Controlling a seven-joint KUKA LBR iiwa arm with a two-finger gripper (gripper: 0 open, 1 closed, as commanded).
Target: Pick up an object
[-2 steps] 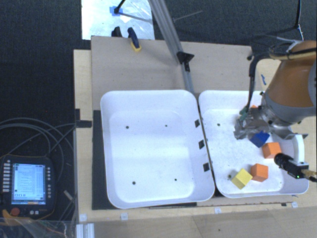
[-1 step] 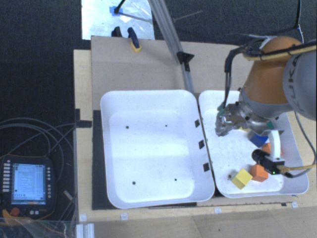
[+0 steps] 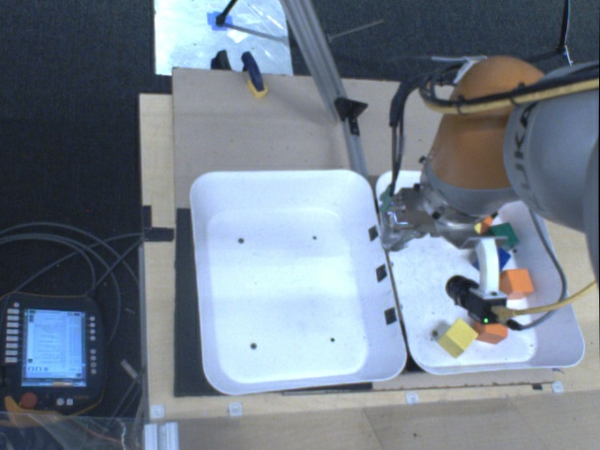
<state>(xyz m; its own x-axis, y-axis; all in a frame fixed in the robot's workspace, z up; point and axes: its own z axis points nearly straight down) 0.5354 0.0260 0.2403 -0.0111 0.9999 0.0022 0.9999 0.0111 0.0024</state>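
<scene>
- Hanging just right of the left bin (image 3: 281,187), my gripper (image 3: 398,221) sits over the far-left corner of the right bin (image 3: 424,284); spread or pressed together, I cannot tell.
- Step in hand, by my judgement: the approach, with nothing picked yet.
- Next calls for moving right and nearer, down to the yellow block (image 3: 457,337), a small cube at the near side, beside an orange block (image 3: 495,336).
</scene>
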